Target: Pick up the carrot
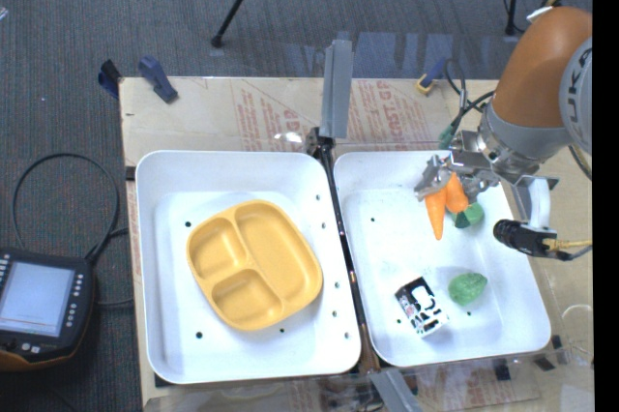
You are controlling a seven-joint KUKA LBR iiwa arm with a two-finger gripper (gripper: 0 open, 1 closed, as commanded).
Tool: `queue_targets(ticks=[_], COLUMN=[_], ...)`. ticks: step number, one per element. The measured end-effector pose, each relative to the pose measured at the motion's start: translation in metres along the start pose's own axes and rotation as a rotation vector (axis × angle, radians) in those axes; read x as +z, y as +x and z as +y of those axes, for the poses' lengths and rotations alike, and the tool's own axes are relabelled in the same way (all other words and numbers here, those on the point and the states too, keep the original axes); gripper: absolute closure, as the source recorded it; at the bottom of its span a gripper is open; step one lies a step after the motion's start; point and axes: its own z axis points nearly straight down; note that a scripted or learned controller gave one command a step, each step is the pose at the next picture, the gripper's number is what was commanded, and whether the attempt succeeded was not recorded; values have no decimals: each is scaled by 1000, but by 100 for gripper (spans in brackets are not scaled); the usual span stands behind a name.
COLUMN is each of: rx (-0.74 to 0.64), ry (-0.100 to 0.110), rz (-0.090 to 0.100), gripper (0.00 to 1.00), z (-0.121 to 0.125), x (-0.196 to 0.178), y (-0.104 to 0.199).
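Camera view: carrot being gripped above the right bin

Both white bins are being seen from above at a slant. The arm is reaching in from the right, and its gripper is being held over the upper part of the right bin. The carrot is being clasped between the fingers: its orange body is hanging tip-down from the gripper, with the green top just beside it on the right. Whether the carrot's tip is touching the bin floor cannot be told.

Lower in the same bin, a green lump is lying near the right wall, and a small black-and-white box is lying just to its left, tilted; the two are apart. Both are well below the carrot.

In the left bin, a yellow plate with three compartments is resting near the middle.

A handheld screen with a black cable is lying on the grey carpet left of the bench, and a blue clamp is being seen at the bench's far left corner.
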Motion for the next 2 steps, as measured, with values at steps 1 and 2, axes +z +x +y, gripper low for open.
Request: queue_targets(ticks=[1,2], rx=[-97,-319], ry=[4,3], rz=[-1,-2], gripper=[100,100], z=[34,49], x=[-24,-55], y=[50,23])
